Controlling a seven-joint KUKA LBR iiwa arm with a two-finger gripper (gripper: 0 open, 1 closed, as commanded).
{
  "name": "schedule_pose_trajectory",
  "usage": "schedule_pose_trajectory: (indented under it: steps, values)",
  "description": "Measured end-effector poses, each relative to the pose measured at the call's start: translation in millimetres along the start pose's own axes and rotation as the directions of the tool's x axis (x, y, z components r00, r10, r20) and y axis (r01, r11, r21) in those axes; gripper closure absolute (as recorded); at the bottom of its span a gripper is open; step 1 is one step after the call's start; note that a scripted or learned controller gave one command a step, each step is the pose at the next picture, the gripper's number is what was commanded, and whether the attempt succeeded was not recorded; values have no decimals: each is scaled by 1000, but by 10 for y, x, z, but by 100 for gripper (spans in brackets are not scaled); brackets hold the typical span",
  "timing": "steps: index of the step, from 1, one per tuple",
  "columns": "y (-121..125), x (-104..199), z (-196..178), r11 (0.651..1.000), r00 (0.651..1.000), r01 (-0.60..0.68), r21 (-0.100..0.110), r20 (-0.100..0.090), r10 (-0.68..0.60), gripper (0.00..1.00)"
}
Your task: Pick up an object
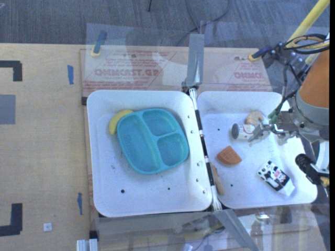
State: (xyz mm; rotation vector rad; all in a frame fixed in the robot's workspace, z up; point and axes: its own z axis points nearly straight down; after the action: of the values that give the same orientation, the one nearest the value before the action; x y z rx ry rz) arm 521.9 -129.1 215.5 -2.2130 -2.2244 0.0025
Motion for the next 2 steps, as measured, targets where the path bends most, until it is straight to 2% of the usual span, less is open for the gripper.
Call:
schedule_pose_trajectory:
  steps: [1, 2]
  values:
    - [1074, -30, 1046, 1000, 1000, 15, -10, 4, -15, 0]
    - [847, 62, 1252, 998, 998, 59, -16, 4, -59, 0]
